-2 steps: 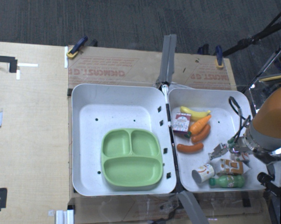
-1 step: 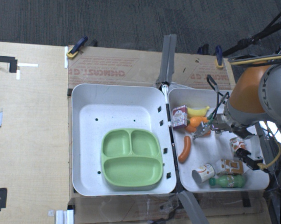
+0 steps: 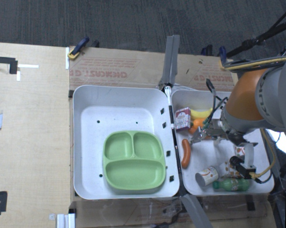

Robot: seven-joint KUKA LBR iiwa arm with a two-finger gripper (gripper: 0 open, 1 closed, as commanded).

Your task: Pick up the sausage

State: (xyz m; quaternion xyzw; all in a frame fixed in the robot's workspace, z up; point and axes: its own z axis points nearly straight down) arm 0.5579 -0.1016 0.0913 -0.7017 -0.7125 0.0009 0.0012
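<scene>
The sausage [image 3: 185, 153], reddish-orange and elongated, lies in the right bin [image 3: 267, 187] close to its left wall, pointing roughly front to back. My gripper [image 3: 198, 135] hangs just up and to the right of the sausage's far end, at the tip of the grey arm with its orange band [image 3: 245, 99]. Nothing shows held in it. The arm covers much of the right bin's far right part.
Behind the sausage in the right bin are a red carton [image 3: 182, 118], a banana [image 3: 201, 113] and a small orange item [image 3: 198, 124]. At the front lie a paper cup [image 3: 206, 176] and a green bottle [image 3: 230, 185]. The left bin [image 3: 85, 132] holds a green divided plate [image 3: 134, 160].
</scene>
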